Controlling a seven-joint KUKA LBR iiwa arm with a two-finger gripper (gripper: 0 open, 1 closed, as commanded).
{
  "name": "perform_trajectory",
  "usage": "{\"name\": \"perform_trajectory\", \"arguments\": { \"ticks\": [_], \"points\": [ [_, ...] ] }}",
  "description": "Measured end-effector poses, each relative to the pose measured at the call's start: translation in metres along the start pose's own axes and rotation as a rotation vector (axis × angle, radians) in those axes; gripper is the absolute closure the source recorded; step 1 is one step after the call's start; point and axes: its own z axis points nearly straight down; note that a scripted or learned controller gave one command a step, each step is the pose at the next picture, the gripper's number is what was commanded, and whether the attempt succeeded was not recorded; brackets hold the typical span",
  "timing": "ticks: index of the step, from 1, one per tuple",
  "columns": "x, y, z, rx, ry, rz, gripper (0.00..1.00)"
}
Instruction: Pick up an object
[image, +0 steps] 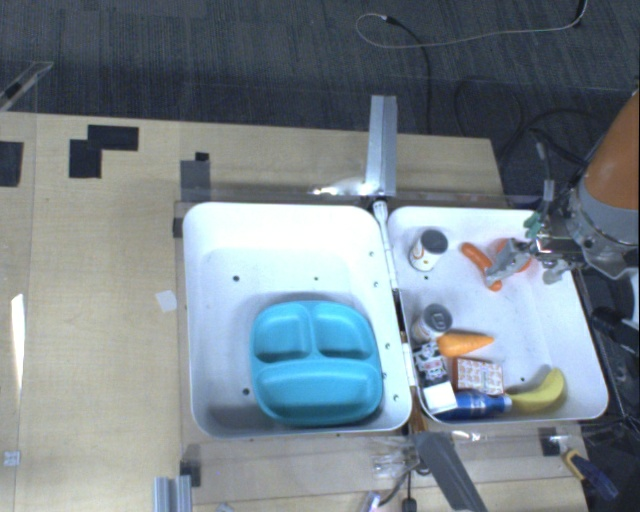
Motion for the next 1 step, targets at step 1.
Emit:
{"name": "perform_trajectory", "arguments": {
  "ticks": [1],
  "points": [
    [-0.0662, 0.0715, 0.0724, 0.000, -0.001, -0.012, 0.00]
  ]
}}
